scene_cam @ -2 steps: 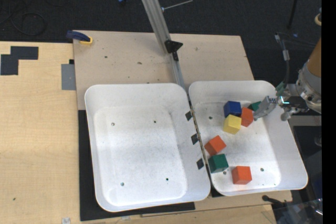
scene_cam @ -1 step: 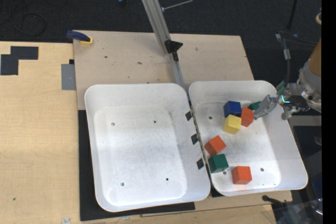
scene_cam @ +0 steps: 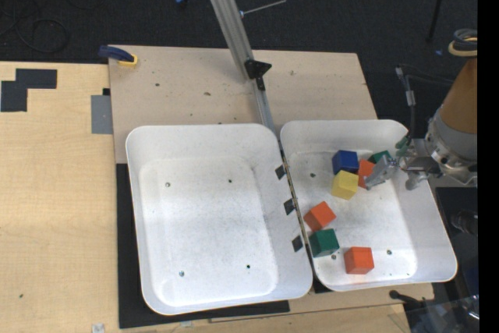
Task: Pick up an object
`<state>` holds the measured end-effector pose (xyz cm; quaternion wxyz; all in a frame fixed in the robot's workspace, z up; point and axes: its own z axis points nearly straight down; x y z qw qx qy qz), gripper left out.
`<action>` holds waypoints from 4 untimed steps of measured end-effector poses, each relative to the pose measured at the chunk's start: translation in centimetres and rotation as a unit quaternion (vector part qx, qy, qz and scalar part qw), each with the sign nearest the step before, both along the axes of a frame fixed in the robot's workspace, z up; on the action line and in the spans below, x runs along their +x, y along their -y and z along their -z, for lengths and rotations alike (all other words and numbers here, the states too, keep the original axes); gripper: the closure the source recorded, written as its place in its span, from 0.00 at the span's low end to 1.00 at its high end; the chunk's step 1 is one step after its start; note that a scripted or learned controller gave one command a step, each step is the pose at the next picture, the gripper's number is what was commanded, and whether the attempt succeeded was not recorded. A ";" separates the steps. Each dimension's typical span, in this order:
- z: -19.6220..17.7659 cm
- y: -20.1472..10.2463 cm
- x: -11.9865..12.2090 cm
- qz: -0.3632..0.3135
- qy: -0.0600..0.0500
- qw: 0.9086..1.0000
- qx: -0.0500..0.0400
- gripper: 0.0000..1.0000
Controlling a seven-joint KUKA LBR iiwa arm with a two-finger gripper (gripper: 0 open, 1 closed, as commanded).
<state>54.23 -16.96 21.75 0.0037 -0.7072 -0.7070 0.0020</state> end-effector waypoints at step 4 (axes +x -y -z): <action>4.2 -1.2 -0.7 -0.001 0.005 1.000 -0.001 1.00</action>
